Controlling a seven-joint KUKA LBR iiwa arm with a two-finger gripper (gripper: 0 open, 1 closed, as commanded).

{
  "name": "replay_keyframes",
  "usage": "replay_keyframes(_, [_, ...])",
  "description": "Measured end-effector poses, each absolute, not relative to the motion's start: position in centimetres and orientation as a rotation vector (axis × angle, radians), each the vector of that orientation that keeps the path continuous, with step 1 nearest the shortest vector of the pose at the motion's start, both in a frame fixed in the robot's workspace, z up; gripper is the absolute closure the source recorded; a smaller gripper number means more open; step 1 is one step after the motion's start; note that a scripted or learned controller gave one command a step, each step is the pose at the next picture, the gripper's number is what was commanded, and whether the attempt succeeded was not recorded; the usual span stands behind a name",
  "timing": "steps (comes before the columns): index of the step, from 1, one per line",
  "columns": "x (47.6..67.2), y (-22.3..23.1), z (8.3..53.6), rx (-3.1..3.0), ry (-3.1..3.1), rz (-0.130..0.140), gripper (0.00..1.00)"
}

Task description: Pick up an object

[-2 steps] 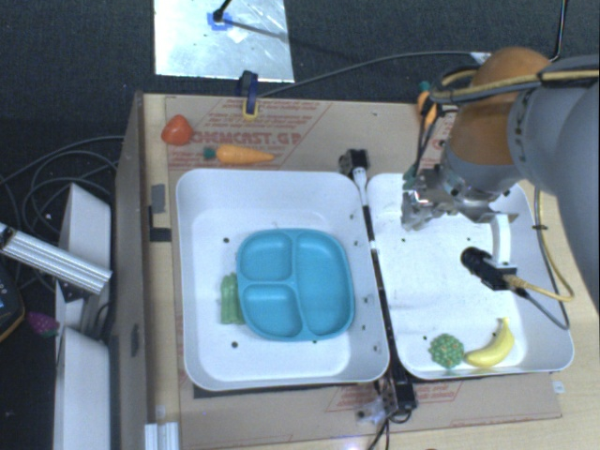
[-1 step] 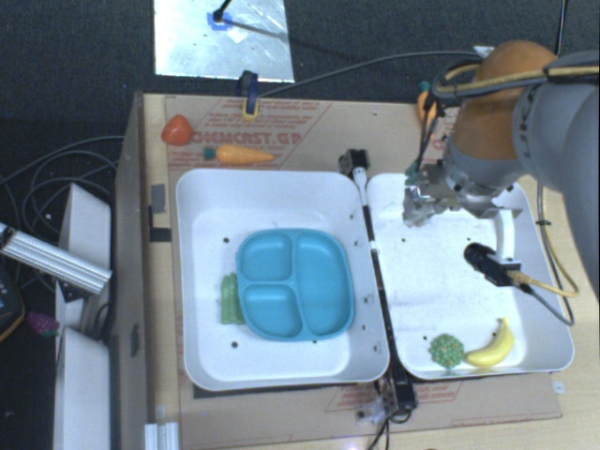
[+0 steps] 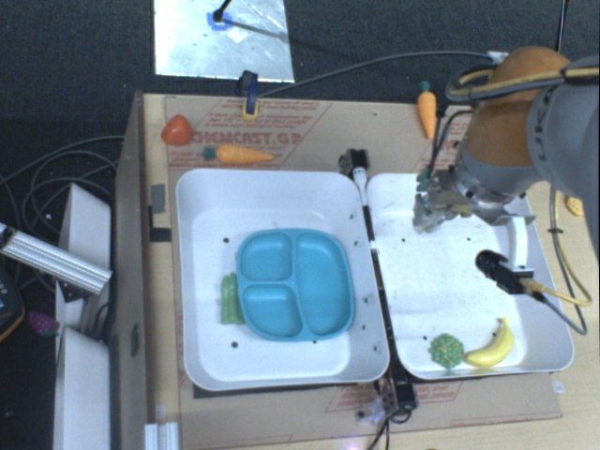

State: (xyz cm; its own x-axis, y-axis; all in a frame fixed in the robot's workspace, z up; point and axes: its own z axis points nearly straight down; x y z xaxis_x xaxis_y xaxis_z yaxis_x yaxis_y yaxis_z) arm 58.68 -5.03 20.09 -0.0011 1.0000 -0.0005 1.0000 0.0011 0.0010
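We see two shallow bins of smooth white plastic with rounded corners, side by side on a flat sheet of printed brown cardboard [image 3: 300,125]. The left bin [image 3: 202,251] holds a glossy blue plate [image 3: 295,284], a rounded rectangle moulded into three compartments, lying flat near the bin's middle. A ridged green pod [image 3: 229,300], long and narrow, lies just beside the plate's left edge. In the right bin [image 3: 412,289] a knobbly green ball [image 3: 447,350] with a bumpy surface rests at the near end. Just to its right is a smooth yellow banana [image 3: 494,347], curved like a crescent, close to the near right corner. The gripper [image 3: 431,212], dull grey metal below the arm's rounded orange band, sits over the far left part of the right bin, well apart from the ball and the banana. We cannot tell whether the claw is apart or together, and we see nothing in it. On the cardboard beyond the left bin lie a tapered orange carrot [image 3: 240,155] and a round red-orange tomato [image 3: 176,130]. A second carrot [image 3: 427,112] lies beyond the right bin. Farther off, a crinkled silvery foil sheet [image 3: 225,26] lies on dark carpet.
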Motion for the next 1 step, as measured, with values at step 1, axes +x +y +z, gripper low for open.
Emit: replay_keyframes(1, [57.83,-4.57,18.43,2.22,2.221,0.001,1.0])
